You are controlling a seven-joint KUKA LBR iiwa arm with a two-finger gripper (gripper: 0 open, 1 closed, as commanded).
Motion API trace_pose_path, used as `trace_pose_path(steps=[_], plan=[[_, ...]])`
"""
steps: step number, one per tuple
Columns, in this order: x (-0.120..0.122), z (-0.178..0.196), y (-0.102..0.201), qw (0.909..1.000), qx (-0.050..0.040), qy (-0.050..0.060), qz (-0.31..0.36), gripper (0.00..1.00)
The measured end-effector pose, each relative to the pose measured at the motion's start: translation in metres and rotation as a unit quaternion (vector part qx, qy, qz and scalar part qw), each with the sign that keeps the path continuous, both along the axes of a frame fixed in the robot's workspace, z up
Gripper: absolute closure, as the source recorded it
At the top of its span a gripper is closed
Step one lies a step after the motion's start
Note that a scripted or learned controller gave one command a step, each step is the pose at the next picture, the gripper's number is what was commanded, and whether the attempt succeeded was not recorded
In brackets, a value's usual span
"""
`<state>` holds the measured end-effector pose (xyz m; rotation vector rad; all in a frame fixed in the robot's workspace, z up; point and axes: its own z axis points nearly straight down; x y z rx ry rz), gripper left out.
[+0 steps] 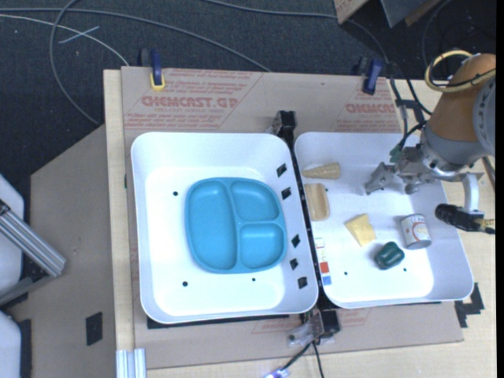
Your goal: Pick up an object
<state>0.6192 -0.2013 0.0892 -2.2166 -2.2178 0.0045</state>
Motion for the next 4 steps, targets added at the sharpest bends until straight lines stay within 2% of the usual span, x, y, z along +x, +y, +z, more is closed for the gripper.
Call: trace_pose_path(steps=[1, 3, 4], plan=[[0.002, 0.015, 0.000, 1.0000, -0.0008, -0.004, 0.000, 1.00], [0.012, 0.133, -0.006, 1.0000, -0.0024, -0.007, 0.000, 1.00], [0.007, 0.124, 0.049, 1.0000, 0.0004, -0.002, 0.002, 1.00]])
